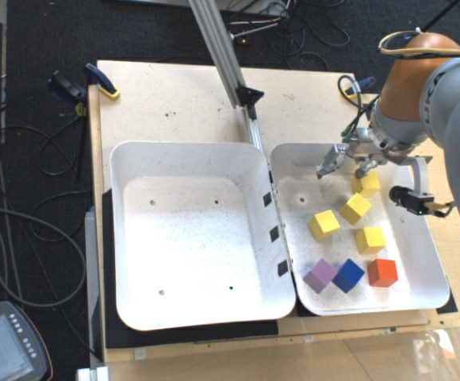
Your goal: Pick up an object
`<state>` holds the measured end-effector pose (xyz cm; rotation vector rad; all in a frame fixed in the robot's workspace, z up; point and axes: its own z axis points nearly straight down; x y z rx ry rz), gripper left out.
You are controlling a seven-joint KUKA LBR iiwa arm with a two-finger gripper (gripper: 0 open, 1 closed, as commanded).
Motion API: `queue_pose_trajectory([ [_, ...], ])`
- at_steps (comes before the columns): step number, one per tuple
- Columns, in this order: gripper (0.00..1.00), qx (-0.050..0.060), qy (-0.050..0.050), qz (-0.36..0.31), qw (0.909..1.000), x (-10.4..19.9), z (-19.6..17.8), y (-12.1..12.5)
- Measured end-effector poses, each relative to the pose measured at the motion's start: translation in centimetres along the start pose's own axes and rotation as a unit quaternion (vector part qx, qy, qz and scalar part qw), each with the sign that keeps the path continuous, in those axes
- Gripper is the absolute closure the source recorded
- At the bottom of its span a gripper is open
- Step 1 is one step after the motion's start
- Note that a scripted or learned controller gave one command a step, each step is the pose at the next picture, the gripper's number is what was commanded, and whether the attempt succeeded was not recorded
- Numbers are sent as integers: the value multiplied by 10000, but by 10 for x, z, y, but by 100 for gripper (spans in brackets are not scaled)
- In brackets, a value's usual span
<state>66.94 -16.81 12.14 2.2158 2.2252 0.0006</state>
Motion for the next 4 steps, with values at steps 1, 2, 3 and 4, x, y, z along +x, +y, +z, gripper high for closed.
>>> queue_pose_trajectory([
  [1,100,-15,-7,-1,10000,0,-13,1],
  [2,100,-32,-4,3,10000,9,-66,7],
  [3,100,-15,-2,8,10000,9,-86,8],
  [4,100,3,13,-15,10000,64,-90,-9],
])
